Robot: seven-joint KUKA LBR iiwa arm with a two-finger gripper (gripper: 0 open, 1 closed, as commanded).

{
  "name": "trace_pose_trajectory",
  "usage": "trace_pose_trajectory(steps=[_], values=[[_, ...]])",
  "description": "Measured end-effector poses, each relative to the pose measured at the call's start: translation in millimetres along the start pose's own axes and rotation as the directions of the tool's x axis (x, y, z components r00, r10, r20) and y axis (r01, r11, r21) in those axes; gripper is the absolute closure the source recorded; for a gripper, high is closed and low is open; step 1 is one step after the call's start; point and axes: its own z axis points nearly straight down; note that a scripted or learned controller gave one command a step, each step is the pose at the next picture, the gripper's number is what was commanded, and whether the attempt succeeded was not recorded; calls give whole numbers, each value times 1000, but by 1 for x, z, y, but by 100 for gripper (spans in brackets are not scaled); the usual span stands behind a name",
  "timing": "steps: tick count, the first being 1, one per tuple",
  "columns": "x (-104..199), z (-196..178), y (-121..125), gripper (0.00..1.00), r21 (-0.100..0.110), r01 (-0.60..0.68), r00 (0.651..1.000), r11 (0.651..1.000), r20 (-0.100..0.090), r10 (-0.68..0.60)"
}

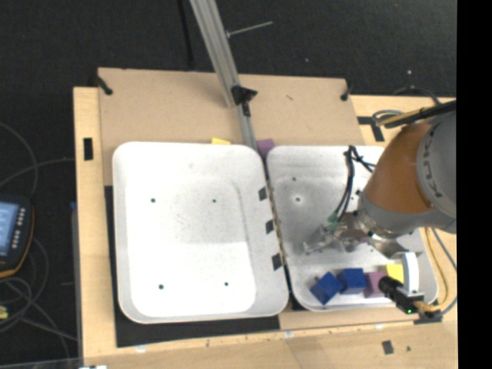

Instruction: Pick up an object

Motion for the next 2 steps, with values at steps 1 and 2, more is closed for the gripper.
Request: trace_pose_trajectory(steps=[1,2], values=[[-3,-15,1,100,-9,-6,1000,1000,0,6],[-3,-14,1,0,-8,-8,1000,1000,0,8]])
